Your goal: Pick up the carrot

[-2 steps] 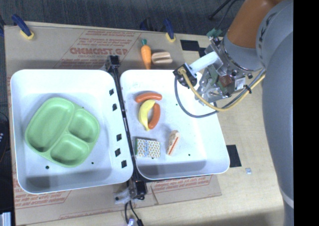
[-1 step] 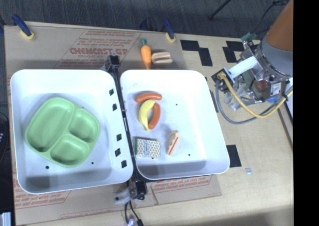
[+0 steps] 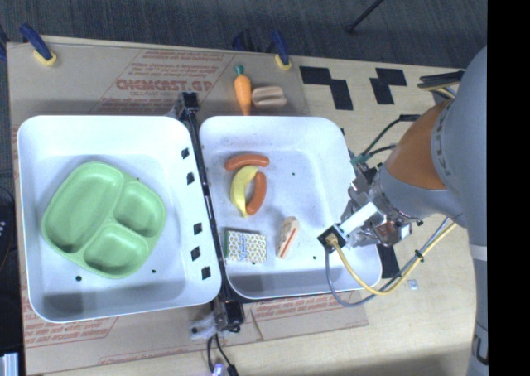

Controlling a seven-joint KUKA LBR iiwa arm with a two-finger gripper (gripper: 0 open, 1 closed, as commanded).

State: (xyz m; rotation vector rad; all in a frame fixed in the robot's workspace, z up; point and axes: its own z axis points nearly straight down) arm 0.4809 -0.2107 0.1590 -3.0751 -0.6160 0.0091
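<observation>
The two-finger gripper (image 3: 356, 232) on the grey arm with the orange band (image 3: 422, 163) sits over the right edge of the right shallow white bin (image 3: 319, 138); if it is open or closed, I cannot tell.

Just to its left lies a small sandwich wedge (image 3: 286, 237), then a patterned square packet (image 3: 246, 247). Further left and up are a yellow banana (image 3: 240, 187) between two red sausages (image 3: 248, 161).

The small orange carrot with green top (image 3: 242, 92) lies far up-left, outside the bin on the counter (image 3: 166, 76), beside a hot dog bun (image 3: 268, 98).

The left white bin (image 3: 50, 138) holds a green divided plastic plate (image 3: 103, 218).
</observation>
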